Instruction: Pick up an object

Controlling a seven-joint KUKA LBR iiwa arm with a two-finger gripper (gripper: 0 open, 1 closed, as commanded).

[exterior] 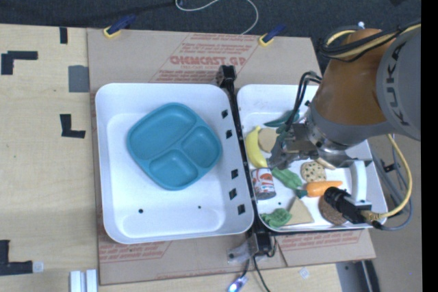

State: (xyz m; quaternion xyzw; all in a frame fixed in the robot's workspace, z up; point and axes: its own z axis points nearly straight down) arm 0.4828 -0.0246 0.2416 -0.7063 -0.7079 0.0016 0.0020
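A: Objects for picking — a cluster of toy foods in the right bin (270, 98). Camera view, taking the right bin as the dial: banana (254, 147) at 9 o'clock against the divider; a small can (264, 184) with a red-and-white label just below it at about 8; a green leafy piece (276, 218) at 7 by the near wall; a pale wedge (300, 211) beside it at 6; a speckled cracker (313, 169) and an orange carrot-like piece (324, 189) near centre, the carrot just below the cracker; a green pod-shaped piece (287, 178) between can and cracker.

B: Gripper?

A: Gripper (282, 151) sits low over the bin's middle, just right of the banana and above the green pod. The wrist blocks its fingers; cannot tell whether they are apart or closed, and nothing can be seen held between them.

B: Left bin?

A: Left bin (116, 215) holds a blue divided plate (175, 145) with three compartments, lying flat near centre, slightly toward 12 o'clock.

B: Any legible writing?

A: "KUKA" in part, running vertically on the grey arm (405, 89) at the frame's 3 o'clock. Red print on the cardboard sheet (144, 51) under the bins, at 12 o'clock from the left bin, upside down to the camera; not reliably readable. Can label too small to read.

B: Other items?

A: Two clips (120, 25) with yellow and blue parts on the cardboard's far edge; a thin white cable (217, 3) looping on the dark floor beyond.
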